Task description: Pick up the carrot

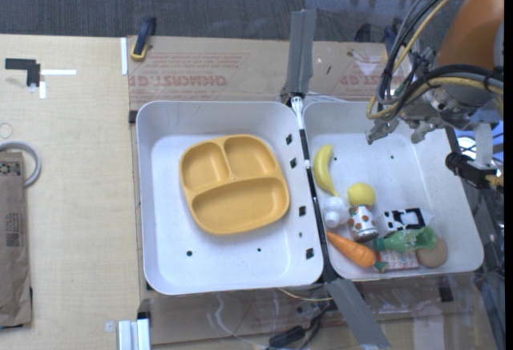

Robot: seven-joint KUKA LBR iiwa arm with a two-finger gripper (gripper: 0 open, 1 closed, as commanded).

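Approach step, nothing grasped yet. Jaws (398, 130) hovering at twelve o'clock in the right bin (465, 204), open or closed impossible to tell. Carrot (351, 249) lying at seven o'clock, beside the can (363, 222). Next: travel across, then descend over it.

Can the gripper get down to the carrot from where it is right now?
Probably yes: the carrot lies uncovered at the right bin's front, though a small can crowds it. The gripper hangs over the bin's back.
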